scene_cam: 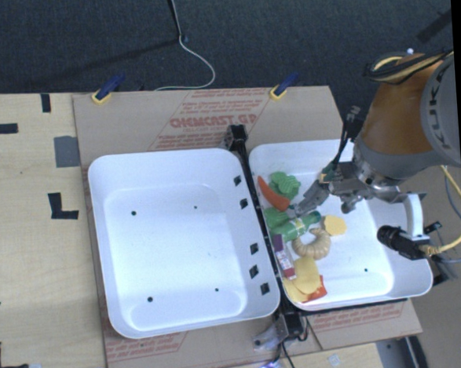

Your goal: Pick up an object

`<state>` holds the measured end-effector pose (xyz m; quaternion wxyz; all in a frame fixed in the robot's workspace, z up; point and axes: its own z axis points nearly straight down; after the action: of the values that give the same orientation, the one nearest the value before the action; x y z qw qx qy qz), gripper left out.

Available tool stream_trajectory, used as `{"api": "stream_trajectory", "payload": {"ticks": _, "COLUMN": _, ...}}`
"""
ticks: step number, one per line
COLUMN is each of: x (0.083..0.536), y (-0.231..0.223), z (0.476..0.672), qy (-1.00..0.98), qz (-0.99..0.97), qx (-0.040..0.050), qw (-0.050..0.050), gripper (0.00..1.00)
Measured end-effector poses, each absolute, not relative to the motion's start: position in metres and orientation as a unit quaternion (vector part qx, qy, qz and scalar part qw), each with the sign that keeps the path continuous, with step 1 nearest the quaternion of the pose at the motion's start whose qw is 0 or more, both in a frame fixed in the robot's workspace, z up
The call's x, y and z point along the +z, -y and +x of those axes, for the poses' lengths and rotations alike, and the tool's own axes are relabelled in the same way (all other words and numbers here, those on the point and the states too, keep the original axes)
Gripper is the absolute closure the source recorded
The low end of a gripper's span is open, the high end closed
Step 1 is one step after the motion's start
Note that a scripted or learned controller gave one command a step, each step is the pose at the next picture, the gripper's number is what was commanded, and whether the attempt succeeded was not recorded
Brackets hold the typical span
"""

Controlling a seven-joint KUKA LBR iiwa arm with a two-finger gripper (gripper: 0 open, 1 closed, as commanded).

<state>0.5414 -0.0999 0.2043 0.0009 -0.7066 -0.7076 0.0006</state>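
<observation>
The right bin (379,283) holds a cluster of small toys along its left side. A green leafy piece (283,185) and an orange carrot (267,194) lie at the top. Below them are a green bottle (298,226), a yellow round piece (335,226), a beige curled piece (314,246) and a yellow piece (306,271) on a red one (319,292). My gripper (304,205) reaches in from the right, low over the bin, its tip just above the green bottle and beside the leafy piece. Nothing shows as held.
The left bin (171,231) sits beside the right one, with a black divider clip strip (252,217) between them. Both rest on cardboard (202,118) held by clamps. The arm's grey and orange body (404,128) overhangs the right bin's far right side.
</observation>
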Motion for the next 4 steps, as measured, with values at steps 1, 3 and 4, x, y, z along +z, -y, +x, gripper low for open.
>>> {"api": "stream_trajectory", "payload": {"ticks": 1, "x": 0.195, "y": 0.051, "z": 0.511, "qy": 0.708, "qz": -0.706, "qx": 0.0015, "qw": 0.003, "gripper": 0.0}}
{"api": "stream_trajectory", "payload": {"ticks": 3, "x": 0.087, "y": 0.139, "z": 0.534, "qy": 0.708, "qz": -0.706, "qx": -0.0021, "qw": 0.003, "gripper": 0.0}}
{"api": "stream_trajectory", "payload": {"ticks": 4, "x": 0.085, "y": 0.131, "z": 0.591, "qy": 0.708, "qz": -0.706, "qx": -0.0005, "qw": -0.001, "gripper": 0.0}}
